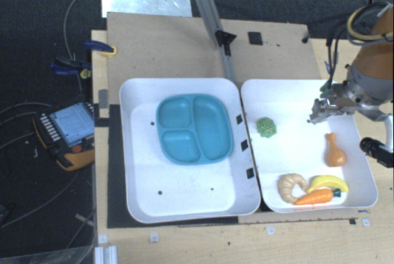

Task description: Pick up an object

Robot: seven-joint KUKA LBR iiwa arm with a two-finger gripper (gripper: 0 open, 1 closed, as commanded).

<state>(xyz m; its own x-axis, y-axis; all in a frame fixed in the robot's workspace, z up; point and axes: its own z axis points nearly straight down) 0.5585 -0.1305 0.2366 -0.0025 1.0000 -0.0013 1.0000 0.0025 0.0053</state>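
Note:
The right bin point(289, 92) holds a green broccoli floret point(266, 127) near its left side and an orange drumstick-shaped toy point(333, 150) at its right. A tan croissant point(290, 185), a yellow banana point(328, 183) and an orange carrot point(315, 197) lie together at its front edge. My gripper point(321, 110) hangs over the right bin's back right part, above and slightly left of the drumstick toy. Nothing shows between its fingers.
The left bin point(141, 152) bears a blue divided plate point(194, 128). A grey pole point(206, 1) slants across the back of the bench. Clamps point(92, 47) and a handheld device point(68, 127) lie off the bench's left edge.

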